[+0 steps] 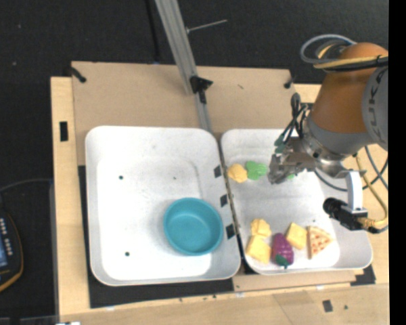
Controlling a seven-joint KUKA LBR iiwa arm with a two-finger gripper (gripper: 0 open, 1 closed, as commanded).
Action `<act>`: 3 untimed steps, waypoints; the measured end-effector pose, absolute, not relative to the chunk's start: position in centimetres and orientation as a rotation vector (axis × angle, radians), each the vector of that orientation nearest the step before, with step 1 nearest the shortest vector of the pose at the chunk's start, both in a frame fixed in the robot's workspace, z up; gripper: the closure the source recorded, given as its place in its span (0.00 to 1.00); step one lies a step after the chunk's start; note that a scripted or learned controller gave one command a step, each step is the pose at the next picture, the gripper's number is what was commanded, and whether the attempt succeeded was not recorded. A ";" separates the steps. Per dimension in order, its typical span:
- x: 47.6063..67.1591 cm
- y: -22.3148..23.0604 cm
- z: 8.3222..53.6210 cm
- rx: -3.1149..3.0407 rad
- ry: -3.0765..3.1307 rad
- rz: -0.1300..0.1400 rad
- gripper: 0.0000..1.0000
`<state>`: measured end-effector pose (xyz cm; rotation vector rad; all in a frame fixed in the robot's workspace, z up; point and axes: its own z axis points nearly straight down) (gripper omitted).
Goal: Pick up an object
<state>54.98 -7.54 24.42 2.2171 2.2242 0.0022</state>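
A: At the near edge of the right bin (362, 252), what lies there?

B: A pizza slice (317, 240), cheese pieces (259, 241) and purple grapes (281, 248); in the left bin (115, 154), a blue bowl (192, 225); farther back, a yellow toy (237, 173) touching a green one (256, 170).

A: And the gripper (280, 170)?

B: Low, just beside the green toy; whether it is spread or pinching, I cannot tell; nothing looks lifted, so I judge the pick not yet done.
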 end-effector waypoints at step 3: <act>61.2 8.5 24.6 2.213 2.230 0.002 1.00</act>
